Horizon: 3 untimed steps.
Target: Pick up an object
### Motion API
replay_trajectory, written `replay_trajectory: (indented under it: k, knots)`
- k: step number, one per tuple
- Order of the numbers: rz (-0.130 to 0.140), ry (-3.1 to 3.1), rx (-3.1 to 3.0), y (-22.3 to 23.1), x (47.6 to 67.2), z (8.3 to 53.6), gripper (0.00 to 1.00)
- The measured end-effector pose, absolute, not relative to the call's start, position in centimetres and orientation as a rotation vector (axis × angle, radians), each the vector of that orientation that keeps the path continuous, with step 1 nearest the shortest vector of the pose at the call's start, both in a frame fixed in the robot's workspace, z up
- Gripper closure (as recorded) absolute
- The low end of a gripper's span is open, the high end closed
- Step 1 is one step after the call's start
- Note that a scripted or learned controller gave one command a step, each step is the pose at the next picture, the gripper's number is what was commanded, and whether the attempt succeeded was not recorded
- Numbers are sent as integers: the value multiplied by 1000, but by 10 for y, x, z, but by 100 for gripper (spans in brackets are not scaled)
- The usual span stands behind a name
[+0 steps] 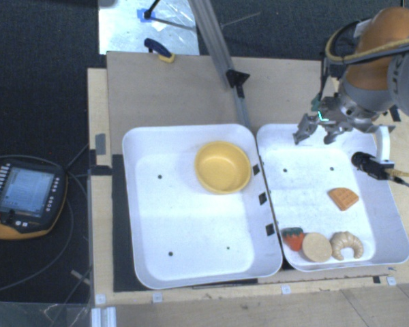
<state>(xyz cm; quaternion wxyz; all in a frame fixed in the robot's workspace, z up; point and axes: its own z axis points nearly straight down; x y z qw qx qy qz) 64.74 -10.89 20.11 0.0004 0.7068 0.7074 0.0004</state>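
My gripper (316, 135) hangs over the far edge of the right bin (388, 213), its two fingers spread open with nothing between them. Well in front of it, an orange wedge-shaped piece (343, 198) lies in the right bin. At that bin's near edge sit a croissant (347, 244), a round tan biscuit (316, 247) and a small red and green item (292, 237). A yellow bowl (222, 167) stands upright at the back of the left bin (157, 251).
A black cylindrical part (365, 162) juts from the arm over the right bin's right side. A metal pole (218, 46) slants across the bench behind the bins. A teach pendant (20, 196) lies on the floor at far left.
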Motion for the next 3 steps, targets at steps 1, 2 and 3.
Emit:
replay_trajectory:
  k: [1,2,3]
  knots:
    - [1,2222,2220,-109,647,201,0]
    - [-3,2223,2223,-107,638,153,0]
    - [-3,2223,2223,-105,629,107,0]
